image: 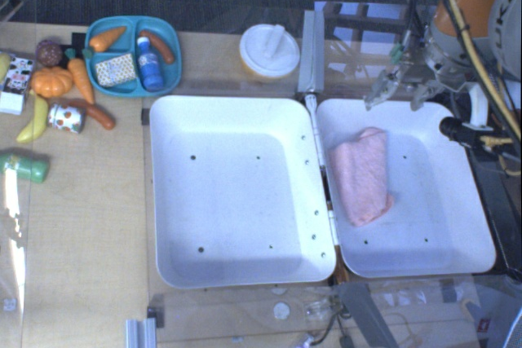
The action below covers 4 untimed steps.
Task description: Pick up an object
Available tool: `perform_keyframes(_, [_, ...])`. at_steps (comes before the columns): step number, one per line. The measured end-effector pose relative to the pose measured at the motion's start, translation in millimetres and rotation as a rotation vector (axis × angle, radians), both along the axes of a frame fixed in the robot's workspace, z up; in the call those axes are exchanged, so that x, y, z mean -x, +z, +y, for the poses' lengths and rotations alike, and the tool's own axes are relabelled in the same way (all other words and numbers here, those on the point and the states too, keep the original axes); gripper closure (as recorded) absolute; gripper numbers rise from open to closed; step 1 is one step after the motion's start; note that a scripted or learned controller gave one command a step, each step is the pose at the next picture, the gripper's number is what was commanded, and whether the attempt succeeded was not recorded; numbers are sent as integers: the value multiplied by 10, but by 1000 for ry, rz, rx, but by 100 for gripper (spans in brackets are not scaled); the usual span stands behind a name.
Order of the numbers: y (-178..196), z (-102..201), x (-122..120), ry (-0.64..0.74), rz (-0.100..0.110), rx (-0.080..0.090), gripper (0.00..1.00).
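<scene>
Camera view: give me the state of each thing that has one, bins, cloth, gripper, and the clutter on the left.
Pink cloth: folded, lying flat in the right bin, not held.
Left bin: sits beside the right bin, edges meeting.
Gripper: above the right bin's far rim, apart from the cloth, fingers open, holding nothing.
Blue tray: on the bench, toy food in its compartments.
White lid: lying flat behind the bins.

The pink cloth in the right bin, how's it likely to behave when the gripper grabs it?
The pink cloth looks soft and folded, so it will probably droop and unfold rather than lift stiffly. It lies flat on the right bin, so it is unlikely to roll. The gripper, above the bin's far edge, may pinch just one layer.
</scene>
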State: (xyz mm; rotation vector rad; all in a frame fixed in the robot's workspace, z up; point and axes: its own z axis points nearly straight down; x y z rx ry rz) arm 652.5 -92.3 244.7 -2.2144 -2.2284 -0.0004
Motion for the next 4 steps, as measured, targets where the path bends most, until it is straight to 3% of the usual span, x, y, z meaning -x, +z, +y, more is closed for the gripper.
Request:
perform_keyframes(1, [-592,-471,-73,-33,0,1,0])
perform_keyframes(2, [-1487,-257,115,48,-7,1,0])
perform_keyframes(3, [-1541,33,-57,84,-13,2,0])
perform_keyframes(4, [-1428,52,-79,86,-19,0,100])
